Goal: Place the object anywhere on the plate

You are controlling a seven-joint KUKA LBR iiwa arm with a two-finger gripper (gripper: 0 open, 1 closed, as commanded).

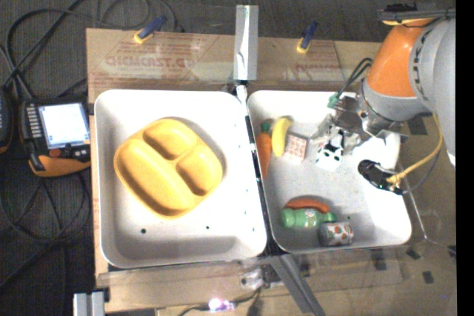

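Several toys crowd the right white bin [400, 229]; the hand [335, 135], grip unreadable, sits over a black-and-white cow-patterned block [328, 154]. Neighbours at nine o'clock — pink checkered cube [296, 146], yellow banana [280, 135] — could get nudged, and the yellow three-section plate [169, 166] is well apart.

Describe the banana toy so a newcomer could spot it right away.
Look in the right-hand white bin, near its upper left corner. The banana is the short curved yellow piece lying between the orange carrot and a small pink-checked block; nothing else there is yellow.

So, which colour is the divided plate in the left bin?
The plate is yellow, plain with no pattern. The camera view shows it clearly.
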